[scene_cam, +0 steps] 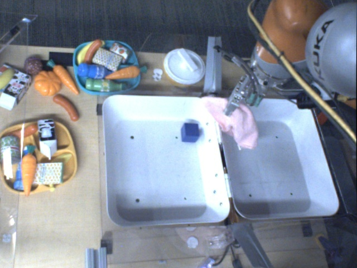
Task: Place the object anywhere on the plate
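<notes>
Camera view, fingers [231, 106] clenched on limp pink cloth [241, 126] (crumpled), small blue cube [190, 132] apart.

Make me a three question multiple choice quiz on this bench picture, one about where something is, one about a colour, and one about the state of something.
1. Where is the small cube?
A. In the left bin
B. In the right bin
C. On the yellow tray

2. What colour is the cloth?
A. Green
B. Pink
C. Black

3. How does the cloth lie?
A. Folded flat in the middle of the left bin
B. Hanging from the gripper and draped over the rim between the bins
C. Rolled up on the bench outside the bins

Answers:
1. A: the blue cube sits on the floor of the left bin, towards its upper right.
2. B: the cloth is pale pink against the white bins.
3. B: its top is bunched at the gripper, and it trails over the shared rim into the right bin.
</notes>
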Controlling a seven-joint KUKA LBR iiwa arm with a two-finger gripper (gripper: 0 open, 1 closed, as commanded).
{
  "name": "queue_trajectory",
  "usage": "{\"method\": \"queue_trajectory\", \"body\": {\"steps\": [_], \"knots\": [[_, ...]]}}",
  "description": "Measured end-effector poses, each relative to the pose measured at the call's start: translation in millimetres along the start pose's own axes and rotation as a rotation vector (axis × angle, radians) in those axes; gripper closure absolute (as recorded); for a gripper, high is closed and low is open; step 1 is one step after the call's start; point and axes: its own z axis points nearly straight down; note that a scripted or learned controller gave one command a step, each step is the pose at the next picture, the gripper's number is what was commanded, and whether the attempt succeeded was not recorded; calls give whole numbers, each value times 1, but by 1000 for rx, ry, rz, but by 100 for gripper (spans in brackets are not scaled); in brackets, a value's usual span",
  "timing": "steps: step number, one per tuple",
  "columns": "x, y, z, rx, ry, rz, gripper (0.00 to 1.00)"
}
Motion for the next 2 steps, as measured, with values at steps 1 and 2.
{"method": "queue_trajectory", "body": {"steps": [1,2], "knots": [[28,43,-6,-1,0,-402,100],[70,75,-5,-1,1,-510,100]]}}
